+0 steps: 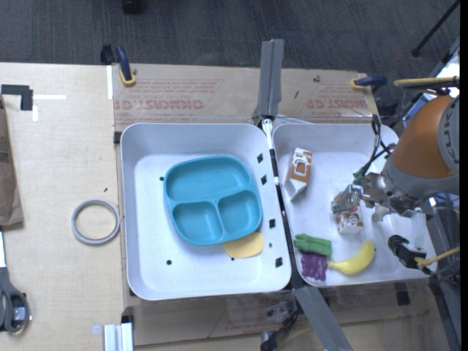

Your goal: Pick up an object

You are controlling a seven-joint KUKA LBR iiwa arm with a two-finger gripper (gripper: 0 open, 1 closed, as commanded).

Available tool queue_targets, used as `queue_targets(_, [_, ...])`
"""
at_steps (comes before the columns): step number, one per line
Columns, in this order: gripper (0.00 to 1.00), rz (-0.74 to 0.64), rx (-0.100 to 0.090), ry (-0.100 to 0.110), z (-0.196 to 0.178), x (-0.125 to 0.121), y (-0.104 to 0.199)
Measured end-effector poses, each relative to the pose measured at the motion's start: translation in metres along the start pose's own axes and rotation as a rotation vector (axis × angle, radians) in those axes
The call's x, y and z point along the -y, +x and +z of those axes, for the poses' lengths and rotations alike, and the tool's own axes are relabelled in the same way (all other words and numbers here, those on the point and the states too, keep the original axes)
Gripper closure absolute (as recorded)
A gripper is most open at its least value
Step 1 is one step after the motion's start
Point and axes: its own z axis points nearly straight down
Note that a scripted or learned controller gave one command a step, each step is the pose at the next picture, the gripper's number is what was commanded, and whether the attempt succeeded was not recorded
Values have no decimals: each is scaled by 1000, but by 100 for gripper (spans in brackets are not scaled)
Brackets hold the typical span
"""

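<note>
My gripper (345,202) is low in the right bin (322,134), near its middle, with the arm coming in from the right. Directly under and in front of it is a small white and red pack (352,224); whether the gripper has hold of it is unclear. A white and orange carton (298,171) lies to the upper left of the gripper. At the bin's front lie a yellow banana (354,259), a green piece (313,243) and a purple piece (314,266).
The left bin (139,218) holds a blue divided tray (213,199) with a yellow piece (246,246) at its front corner. A divider wall (274,189) separates the bins. A tape ring (96,221) lies on the bench at left.
</note>
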Motion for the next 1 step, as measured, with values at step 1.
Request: queue_targets(1, [100, 2, -1, 0, -9, 0, 0])
